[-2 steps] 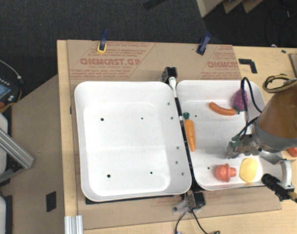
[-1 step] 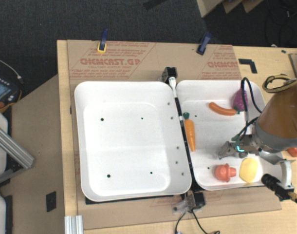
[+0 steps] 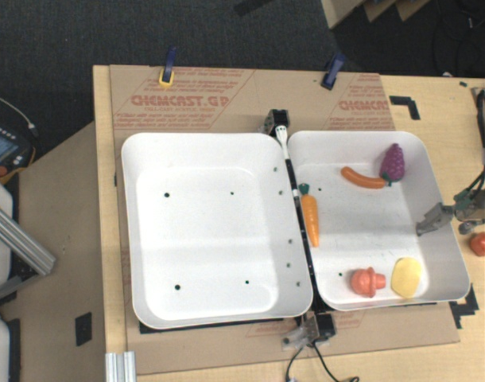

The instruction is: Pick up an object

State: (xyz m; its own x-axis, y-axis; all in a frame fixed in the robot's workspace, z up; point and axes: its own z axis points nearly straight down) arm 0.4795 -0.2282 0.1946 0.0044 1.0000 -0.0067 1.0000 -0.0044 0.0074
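The right bin [image 3: 433,249] holds several toys. An orange carrot [image 3: 309,220] lies along its left wall. A curved orange sausage [image 3: 363,179] and a purple bunch of grapes [image 3: 393,162] lie at the back. A red toy [image 3: 367,282] and a yellow lemon [image 3: 406,277] rest near the front rim. My gripper [image 3: 445,217] reaches in from the right edge, low over the bin's right side. It is apart from every toy, with the lemon nearest, below and to its left. Nothing shows in its grasp.
The left bin [image 3: 147,237] is plain white with a few dark dots on its floor. A black divider [image 3: 294,205] runs between the bins. Both sit on a cardboard sheet [image 3: 226,94] held by clamps at the back. A small red-orange item [image 3: 479,245] sits outside the right bin.
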